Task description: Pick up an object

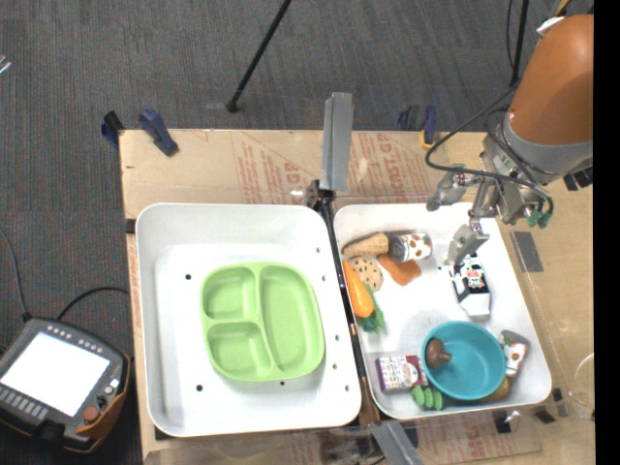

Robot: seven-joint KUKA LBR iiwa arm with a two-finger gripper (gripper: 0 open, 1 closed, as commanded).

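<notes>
My gripper [457,219] hangs over the back right part of the right bin [531,310]. It is open, with nothing between its two grey fingers [467,242]. Just in front of the lower finger stands a small cow-print carton [473,292], apart from it. Left of the gripper lie a small spotted can [416,245], an orange wedge [400,268], a bread stick [365,245], a cookie [367,272] and a toy carrot [359,298]. A teal bowl [469,364] with a brown piece [438,354] in it sits at the front.
A purple box [392,372] and green pieces [425,396] lie by the bowl, and a small carton [513,350] leans at its right. The left bin [165,260] holds a green divided plate [262,320]. A grey post [337,143] stands behind the bins.
</notes>
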